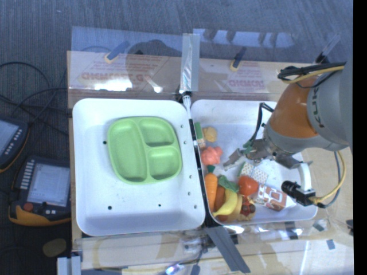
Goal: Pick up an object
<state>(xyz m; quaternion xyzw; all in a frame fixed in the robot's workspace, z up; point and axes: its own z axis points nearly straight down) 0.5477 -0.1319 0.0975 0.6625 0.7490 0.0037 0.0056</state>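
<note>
The right bin (229, 109) holds several toy foods: a tan round piece (210, 134), a pink piece (211, 155), a carrot (211, 189), a banana (228, 204), a red tomato-like piece (248, 185), a checked packet (255, 171) and a red-and-white carton (272, 196). My gripper (241, 155) hangs low over the middle of this bin, pointing left. It is just right of the pink piece and just above the checked packet and the red piece. I see nothing lifted off the bin floor.
The left bin (92, 205) holds a green divided plate (144, 149). A raised divider (194, 153) separates the two bins. The arm's orange band (292, 110) covers the right bin's far right side. Tablets and cables (34, 182) lie on the floor to the left.
</note>
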